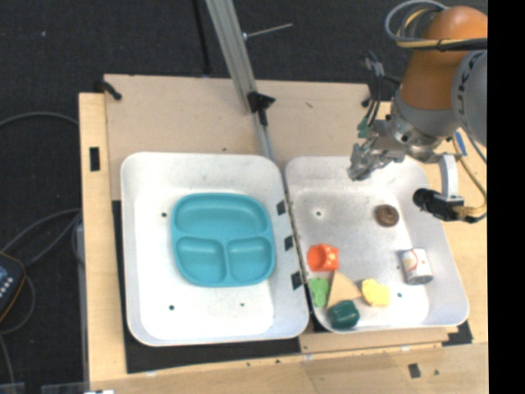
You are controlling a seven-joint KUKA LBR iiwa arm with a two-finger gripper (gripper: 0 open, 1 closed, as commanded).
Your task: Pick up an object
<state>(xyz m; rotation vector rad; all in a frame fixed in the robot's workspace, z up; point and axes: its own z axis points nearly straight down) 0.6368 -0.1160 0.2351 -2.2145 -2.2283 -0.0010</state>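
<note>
End effector (362, 167) above far edge of right bin (443, 302); finger state indeterminate. Small can (415, 265) on its side, right of bin centre, long axis near-far.

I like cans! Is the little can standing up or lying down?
Lying down. The can rests on its side in the right bin.
</note>
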